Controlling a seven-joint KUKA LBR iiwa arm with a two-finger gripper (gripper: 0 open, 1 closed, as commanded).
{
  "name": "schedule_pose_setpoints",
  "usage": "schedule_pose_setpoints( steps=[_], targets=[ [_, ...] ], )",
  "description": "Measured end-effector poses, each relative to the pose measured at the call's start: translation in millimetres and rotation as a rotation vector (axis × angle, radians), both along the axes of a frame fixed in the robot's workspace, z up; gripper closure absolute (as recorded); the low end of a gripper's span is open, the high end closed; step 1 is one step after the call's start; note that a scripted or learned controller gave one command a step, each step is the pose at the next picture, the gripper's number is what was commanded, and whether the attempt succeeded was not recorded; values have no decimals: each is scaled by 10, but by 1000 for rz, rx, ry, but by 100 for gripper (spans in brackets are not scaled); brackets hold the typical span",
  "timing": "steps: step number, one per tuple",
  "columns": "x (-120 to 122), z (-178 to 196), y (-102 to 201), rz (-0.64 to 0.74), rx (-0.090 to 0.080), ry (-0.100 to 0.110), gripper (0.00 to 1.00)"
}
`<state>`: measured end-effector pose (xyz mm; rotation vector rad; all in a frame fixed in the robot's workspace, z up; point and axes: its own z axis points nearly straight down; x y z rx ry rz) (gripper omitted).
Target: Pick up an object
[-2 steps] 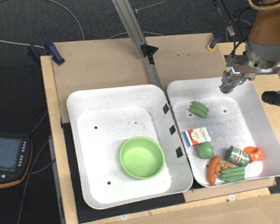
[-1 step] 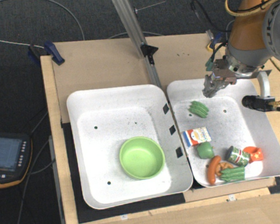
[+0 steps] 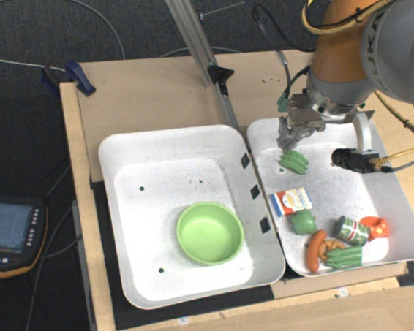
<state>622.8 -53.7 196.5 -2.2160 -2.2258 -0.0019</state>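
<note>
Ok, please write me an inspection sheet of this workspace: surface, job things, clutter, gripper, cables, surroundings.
Surface: wooden bench bearing a left bin and a right bin, both white.
Job's things: in the right bin, a ridged green item, a small carton, a green round piece, a sausage, a can, a red piece and green pods.
Clutter: green bowl in the left bin.
Gripper: gripper just above the ridged green item; hold not confirmed.
Cables: black cable on the floor; yellow cable by the arm.
Surroundings: dark carpet, handheld pendant at left, metal post.
</note>
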Motion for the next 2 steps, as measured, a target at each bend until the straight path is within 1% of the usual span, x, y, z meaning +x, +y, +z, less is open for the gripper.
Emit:
schedule_pose_setpoints(
  steps=[2],
  targets=[
    [-112, 322, 1097, 0, 0, -1, 100]
  ],
)
